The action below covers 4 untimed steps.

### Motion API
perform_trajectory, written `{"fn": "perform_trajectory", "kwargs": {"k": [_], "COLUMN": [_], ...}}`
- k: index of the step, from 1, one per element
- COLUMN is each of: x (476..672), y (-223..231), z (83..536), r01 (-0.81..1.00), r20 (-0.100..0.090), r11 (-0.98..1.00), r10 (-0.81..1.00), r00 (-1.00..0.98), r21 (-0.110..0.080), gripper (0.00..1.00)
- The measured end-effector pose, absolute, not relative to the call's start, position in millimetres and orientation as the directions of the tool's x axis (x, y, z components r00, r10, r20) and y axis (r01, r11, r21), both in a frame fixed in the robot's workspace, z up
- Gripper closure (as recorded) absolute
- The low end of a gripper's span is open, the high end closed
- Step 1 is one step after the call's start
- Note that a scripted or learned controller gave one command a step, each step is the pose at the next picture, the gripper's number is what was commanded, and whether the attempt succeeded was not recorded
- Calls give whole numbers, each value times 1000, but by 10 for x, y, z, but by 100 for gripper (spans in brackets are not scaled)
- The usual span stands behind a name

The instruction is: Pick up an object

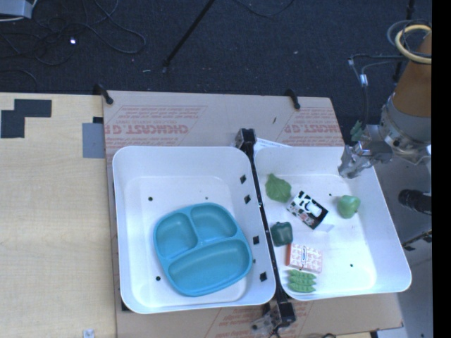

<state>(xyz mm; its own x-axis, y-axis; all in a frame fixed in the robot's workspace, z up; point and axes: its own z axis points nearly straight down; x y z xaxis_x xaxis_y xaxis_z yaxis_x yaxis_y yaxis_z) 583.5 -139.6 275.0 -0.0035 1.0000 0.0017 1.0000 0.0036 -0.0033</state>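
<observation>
End effector (pixel 351 166) hovers at right bin's (pixel 391 259) far right rim, apparently holding nothing; finger state unclear. Small green ball-like object (pixel 348 205) lies just below, near black-white box (pixel 309 210). Blue divided plate (pixel 203 248) in left bin (pixel 134 259).

Six small objects are seen in the right bin (pixel 384 217). A crumpled green leafy piece (pixel 277 187) is placed near the divider, at the upper left. A black and white box (pixel 309 209) lies tilted in the middle. A round light green object (pixel 348 205) is found just to its right. A dark green cup-like item (pixel 282 233) stands below the leafy piece. A flat white and red packet (pixel 305 257) lies lower, and a green pea pod (pixel 302 281) is placed just below it.
</observation>
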Motion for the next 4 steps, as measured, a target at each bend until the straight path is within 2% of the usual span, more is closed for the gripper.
{"fn": "perform_trajectory", "kwargs": {"k": [1, 4], "x": [5833, 5791], "y": [-942, 520], "z": [2742, 2221], "r01": [1000, 1000], "r20": [1, 2], "r11": [3, 4], "r10": [1000, 1000], "r00": [-3, -4], "r21": [-4, -6], "gripper": [100, 100]}}
